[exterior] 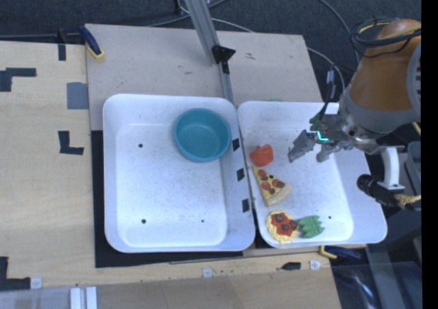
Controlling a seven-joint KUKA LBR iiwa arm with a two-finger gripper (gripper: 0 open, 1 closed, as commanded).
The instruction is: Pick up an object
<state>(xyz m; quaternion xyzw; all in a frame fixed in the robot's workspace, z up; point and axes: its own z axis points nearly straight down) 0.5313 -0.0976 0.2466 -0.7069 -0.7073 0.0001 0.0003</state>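
Status of task: not yet accomplished. Nothing is lifted; every object lies on a bin floor, and a grasp, a closing of the fingers and a lift all remain to be done.

Right-hand white plastic bin (356, 229), nearest items first:
- One flat round toy piece in yellow and red with a green leafy part at its side (293, 225), at the near edge of the bin. Whether this is one moulded piece or two lying in contact is hard to settle from this angle.
- One wedge-shaped toy pizza slice, tan crust with red topping (270, 186), just beyond it, close to the bin's inner wall.
- One small red-orange rounded toy, perhaps a pepper or tomato (261, 155), just beyond the slice.

Two-finger gripper (313, 148): one, on the grey and orange arm (383, 89), poised over the middle of the right-hand bin, fingers spread apart with nothing between them. It stands to the right of the red-orange toy, near but not touching; that toy or the pizza slice appears the likeliest candidate for the pick.

Left-hand white plastic bin (144, 232):
- One teal round plastic bowl (202, 135), upright, at the far right corner.

Totals: two bins, four loose objects, one gripper.
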